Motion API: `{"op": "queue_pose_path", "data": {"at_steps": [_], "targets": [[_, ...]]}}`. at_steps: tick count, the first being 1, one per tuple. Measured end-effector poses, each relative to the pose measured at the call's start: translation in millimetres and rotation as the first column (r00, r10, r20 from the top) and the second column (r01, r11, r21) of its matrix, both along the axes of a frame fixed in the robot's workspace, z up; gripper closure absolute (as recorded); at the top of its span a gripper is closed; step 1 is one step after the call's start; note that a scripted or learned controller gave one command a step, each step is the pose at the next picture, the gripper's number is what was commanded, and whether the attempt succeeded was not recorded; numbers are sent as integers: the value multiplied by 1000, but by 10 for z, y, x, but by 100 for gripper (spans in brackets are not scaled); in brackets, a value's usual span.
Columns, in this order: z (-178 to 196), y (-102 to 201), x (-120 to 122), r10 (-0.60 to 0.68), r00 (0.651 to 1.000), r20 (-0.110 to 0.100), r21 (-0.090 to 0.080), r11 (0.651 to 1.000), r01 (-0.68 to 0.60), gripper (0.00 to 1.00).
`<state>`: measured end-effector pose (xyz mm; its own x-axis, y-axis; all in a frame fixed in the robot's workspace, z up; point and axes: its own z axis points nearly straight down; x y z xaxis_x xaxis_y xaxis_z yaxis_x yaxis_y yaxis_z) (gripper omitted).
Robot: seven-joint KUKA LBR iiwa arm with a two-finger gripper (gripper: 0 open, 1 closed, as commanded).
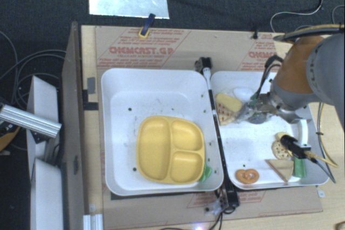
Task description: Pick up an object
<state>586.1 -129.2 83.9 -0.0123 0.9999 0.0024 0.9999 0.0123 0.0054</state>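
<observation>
My gripper point(252, 112) is down in the upper left part of the right bin point(253, 140), with the grey arm coming in from the right. Just left of it lie a pale yellow wedge point(228, 102) and a red-and-white checked slice point(223, 115); the gripper is close to them, and I cannot tell whether it touches either. An orange pretzel point(247, 175) rests at the bin's front edge. A round brown cookie point(280, 150), a tan triangular slice point(280, 168) and a green piece point(299, 167) sit at the front right.
The left bin point(124, 94) holds a yellow divided plate point(171, 148), with a small green thing point(207, 173) wedged at its front right corner. A dark divider point(213, 116) runs between the bins. Bare white floor lies in the right bin's middle.
</observation>
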Motion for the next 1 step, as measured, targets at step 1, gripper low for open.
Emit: {"op": "queue_pose_path", "data": {"at_steps": [1], "targets": [[18, -25, 494, -6, 1000, 2, -4, 1000, 6, 0]]}}
